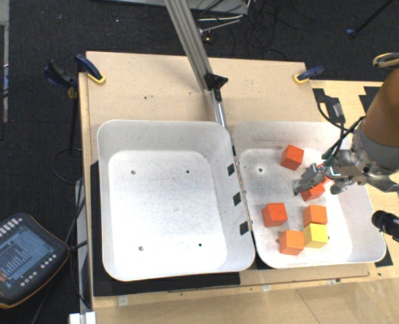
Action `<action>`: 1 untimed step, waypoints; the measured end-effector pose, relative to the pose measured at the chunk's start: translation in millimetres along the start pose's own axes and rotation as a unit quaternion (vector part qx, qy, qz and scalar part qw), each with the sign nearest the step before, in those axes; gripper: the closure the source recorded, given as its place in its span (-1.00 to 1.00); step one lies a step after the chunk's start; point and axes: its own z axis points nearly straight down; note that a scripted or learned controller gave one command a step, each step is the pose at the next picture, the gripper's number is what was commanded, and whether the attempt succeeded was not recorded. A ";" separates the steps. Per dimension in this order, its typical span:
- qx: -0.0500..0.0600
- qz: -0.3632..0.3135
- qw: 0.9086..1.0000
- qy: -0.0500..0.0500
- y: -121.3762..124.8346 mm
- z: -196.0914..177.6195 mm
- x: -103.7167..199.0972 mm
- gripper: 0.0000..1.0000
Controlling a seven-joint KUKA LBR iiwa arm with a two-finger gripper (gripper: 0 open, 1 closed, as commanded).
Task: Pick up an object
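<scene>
- A reddish-orange block (313, 192) lies in the right bin (361, 252), near its middle, right under my end effector (310, 180).
- My end effector's dark fingers sit over that block's upper left edge; I cannot tell whether they are apart or clamped on it.
- Just below it, an orange cube (315, 214) touches a yellow cube (316, 235), and another orange cube (291, 241) sits against the yellow one's left side.
- A red-orange cube (275, 214) rests to the lower left, apart from the cluster.
- One more orange cube (292, 156) lies above and left, clear of my fingers.
- The left bin (111, 181) adjoins the right one on the table (152, 86).
</scene>
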 end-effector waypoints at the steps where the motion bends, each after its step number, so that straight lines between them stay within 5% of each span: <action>1: -0.002 0.001 1.000 0.000 0.8 -2.2 -0.1 -1.00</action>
